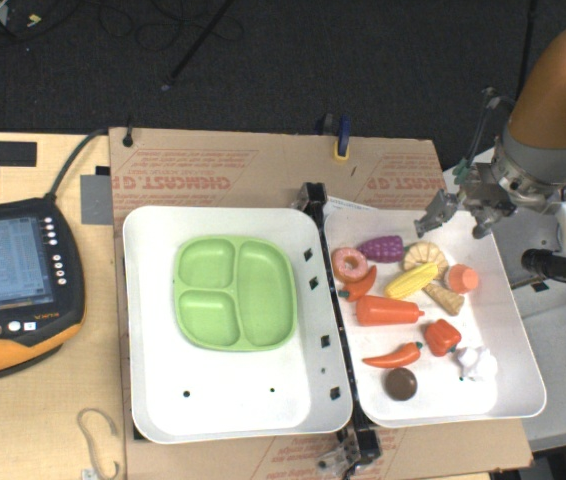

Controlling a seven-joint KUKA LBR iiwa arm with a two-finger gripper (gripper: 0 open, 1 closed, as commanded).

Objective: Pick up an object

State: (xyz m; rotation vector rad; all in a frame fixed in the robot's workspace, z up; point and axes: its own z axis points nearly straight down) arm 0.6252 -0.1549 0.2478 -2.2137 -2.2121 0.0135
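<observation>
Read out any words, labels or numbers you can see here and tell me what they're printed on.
Red print on the cardboard sheet under the bins, left part: upside down and blurred, not reliably readable.
Red print on the same cardboard, right part, by the blue clamp: upside down, blurred.
Screen of the handheld pendant: lines of text, too small to read.

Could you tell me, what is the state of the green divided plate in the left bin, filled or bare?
Bare: the green three-compartment plastic plate shows plain green in all three sections; the toy foods lie in the right bin.
</observation>
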